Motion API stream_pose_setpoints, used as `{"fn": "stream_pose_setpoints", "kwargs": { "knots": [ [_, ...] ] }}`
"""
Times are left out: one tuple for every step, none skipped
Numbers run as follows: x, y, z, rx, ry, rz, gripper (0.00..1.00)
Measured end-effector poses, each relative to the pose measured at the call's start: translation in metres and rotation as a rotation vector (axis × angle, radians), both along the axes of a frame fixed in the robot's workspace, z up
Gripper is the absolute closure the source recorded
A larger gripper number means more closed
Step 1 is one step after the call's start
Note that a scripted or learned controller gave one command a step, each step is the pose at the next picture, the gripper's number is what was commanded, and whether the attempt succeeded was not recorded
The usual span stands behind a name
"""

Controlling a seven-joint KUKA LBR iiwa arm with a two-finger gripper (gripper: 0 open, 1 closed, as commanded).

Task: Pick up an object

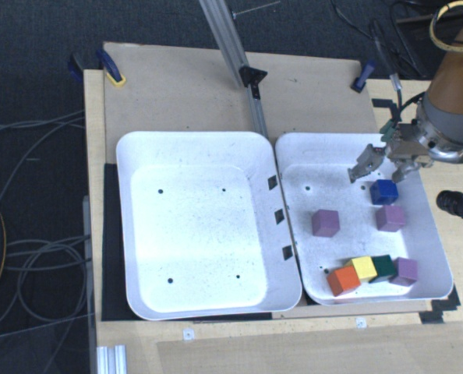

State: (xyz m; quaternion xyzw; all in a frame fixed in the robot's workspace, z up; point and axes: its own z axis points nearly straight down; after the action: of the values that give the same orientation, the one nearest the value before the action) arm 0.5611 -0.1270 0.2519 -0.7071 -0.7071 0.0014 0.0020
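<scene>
Blocks are what we have to choose from, all of them in the right bin (pixel 298 158): a blue block (pixel 384 192) toward the far side, a purple block (pixel 325 223) near the bin's middle, a second purple block (pixel 390 218) just near of the blue one, and along the near wall a tight row of an orange block (pixel 343 280), a yellow block (pixel 364 267), a green block (pixel 383 266) and a third purple block (pixel 407 270). The left bin (pixel 130 209) sits beside it on the table (pixel 177 76). Our end effector (pixel 386 164) hangs over the far part of the right bin, just far of the blue block and a little to its left, with its two fingers spread apart and nothing between them. We judge the blue block the likeliest target, since it lies closest beneath the fingers. These blocks look like small, rigid cubes, probably light wood or foam, so we expect no sagging or crushing and little weight to fight. Their flat painted faces may be somewhat slick, so we would take hold across two opposite side faces, centred, with the fingers square to them; a grip on the corners could twist the cube out. The blue block stands apart from its neighbours enough for a finger on either side, though the purple one just near of it deserves care. The row at the near wall would be harder, being packed together.
</scene>
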Motion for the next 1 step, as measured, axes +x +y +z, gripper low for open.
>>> {"fn": "stream_pose_setpoints", "kwargs": {
  "knots": [
    [-0.0049,-0.0006,-0.0627,0.001,0.003,0.000,0.00]
  ]
}}
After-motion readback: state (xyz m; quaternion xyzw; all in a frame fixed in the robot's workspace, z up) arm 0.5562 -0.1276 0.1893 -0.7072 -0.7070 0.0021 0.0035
